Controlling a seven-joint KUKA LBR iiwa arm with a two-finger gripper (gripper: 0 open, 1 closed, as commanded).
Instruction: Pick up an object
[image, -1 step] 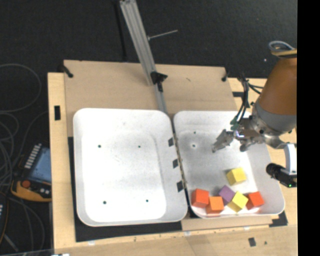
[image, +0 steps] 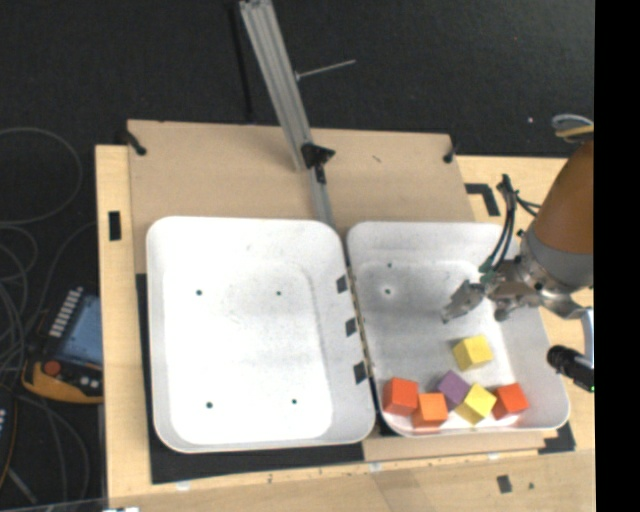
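Several small blocks lie in the right bin (image: 400, 250). A yellow block (image: 473, 351) sits alone near the middle right. Along the front wall are an orange-red block (image: 402, 394), an orange block (image: 432, 407), a purple block (image: 455, 387), another yellow block (image: 480, 402) and a red-orange block (image: 511, 398). My gripper (image: 484, 302) hangs over the right bin, just above and behind the lone yellow block, its two fingers spread apart with nothing between them.
The left bin (image: 180, 250) lies beside the right one, split by a ridge with black clips (image: 352, 325). A metal pole (image: 285, 90) slants up from the back of the bench. Cables and a handheld pendant (image: 70, 345) lie off the bench at the left.
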